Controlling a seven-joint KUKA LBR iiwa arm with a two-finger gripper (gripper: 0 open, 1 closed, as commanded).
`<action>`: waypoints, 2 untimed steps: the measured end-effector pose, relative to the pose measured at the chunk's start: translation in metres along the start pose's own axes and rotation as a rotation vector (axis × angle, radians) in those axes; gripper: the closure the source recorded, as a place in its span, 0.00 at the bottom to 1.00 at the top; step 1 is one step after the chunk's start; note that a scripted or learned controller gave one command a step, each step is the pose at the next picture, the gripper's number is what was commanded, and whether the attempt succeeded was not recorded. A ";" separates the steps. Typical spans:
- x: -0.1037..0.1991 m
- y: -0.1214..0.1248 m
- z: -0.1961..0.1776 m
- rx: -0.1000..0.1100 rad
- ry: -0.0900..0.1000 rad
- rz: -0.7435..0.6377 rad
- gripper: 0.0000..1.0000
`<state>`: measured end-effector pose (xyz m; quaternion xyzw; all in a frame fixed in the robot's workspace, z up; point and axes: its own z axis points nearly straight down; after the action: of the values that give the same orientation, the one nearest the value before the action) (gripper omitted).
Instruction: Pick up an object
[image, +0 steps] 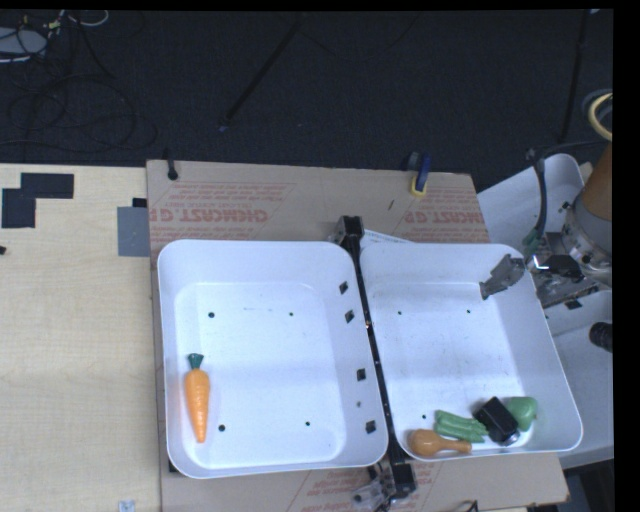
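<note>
I see several candidates for the pick. In the left bin (170, 300) a toy carrot (197, 398) lies alone near the left wall, orange body with its green top pointing away from me toward the far side. In the right bin (540, 330) the other objects are bunched in the near right corner: a tan pear-shaped toy (436, 443) lying on its side against the near rim, a green pea pod or bean (459, 426) just beside and partly over it, a black block-like object (497, 419) touching the pod's right end, and a lighter green rounded piece (522, 408) tucked behind the black one against the right wall. I cannot make out what that last piece is.

The gripper (497, 276) hangs over the right bin's far right corner, at the rim, well apart from every object. Its grey fingers point left into the bin, and nothing is between them. From this angle I cannot tell how wide they stand. Behind it the wrist (570, 262) shows cables and metal fittings, and a bit of the orange band (598, 190) at the right edge.

Both bins sit on a sheet of brown cardboard (300, 200) printed in red. The lettering is upside down from my view, and I read it as "GHCMC12T" or something close. A blue clamp (420, 172) grips its far edge. To the left is the pale wooden bench (70, 350).
</note>
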<state>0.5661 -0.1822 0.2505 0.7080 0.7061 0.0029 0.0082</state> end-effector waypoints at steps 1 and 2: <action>0.045 0.029 0.099 0.024 0.011 -0.006 0.00; 0.079 0.076 0.168 0.019 0.009 -0.007 0.00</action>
<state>0.6444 -0.1044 0.0832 0.7056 0.7087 -0.0006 -0.0016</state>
